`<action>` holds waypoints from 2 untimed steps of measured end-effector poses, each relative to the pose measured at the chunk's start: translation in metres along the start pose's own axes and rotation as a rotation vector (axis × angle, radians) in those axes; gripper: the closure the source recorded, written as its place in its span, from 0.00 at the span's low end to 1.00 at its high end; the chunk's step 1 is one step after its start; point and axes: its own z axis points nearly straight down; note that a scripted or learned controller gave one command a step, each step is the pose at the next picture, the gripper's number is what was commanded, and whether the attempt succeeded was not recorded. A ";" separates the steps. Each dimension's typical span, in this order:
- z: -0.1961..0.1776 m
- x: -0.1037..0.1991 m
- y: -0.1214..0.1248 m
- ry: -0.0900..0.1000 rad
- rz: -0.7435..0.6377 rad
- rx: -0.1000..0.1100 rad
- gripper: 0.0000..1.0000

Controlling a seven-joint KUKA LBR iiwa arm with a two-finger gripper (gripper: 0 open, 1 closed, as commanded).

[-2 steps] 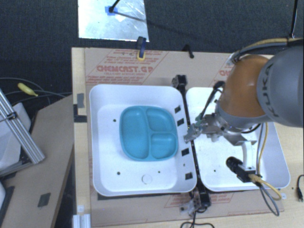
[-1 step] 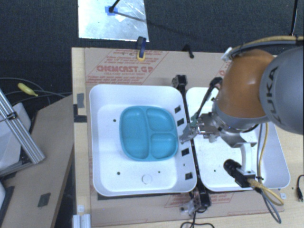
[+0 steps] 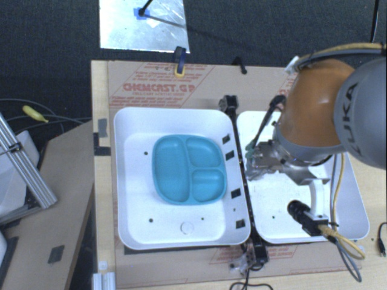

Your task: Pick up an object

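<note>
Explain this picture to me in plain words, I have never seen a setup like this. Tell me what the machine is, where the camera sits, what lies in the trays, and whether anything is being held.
The big grey and orange shape is a robot arm, reaching in from the right. One camera is fixed above the bench and looks down at a slant. On the bench sit two shallow white bins side by side. The left bin holds a blue plate with three compartments, lying flat near the middle. The arm hangs over the right bin, and its metal hand is low near that bin's left edge, close to the divider between the two bins. The arm covers much of that bin, so I cannot tell what lies under it. I see nothing between the hand's fingers, and the plate lies apart from the hand.
</note>
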 end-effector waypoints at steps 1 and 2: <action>-0.088 0.073 0.000 0.004 -0.005 -0.005 1.00; -0.172 0.074 0.001 0.002 0.001 -0.007 1.00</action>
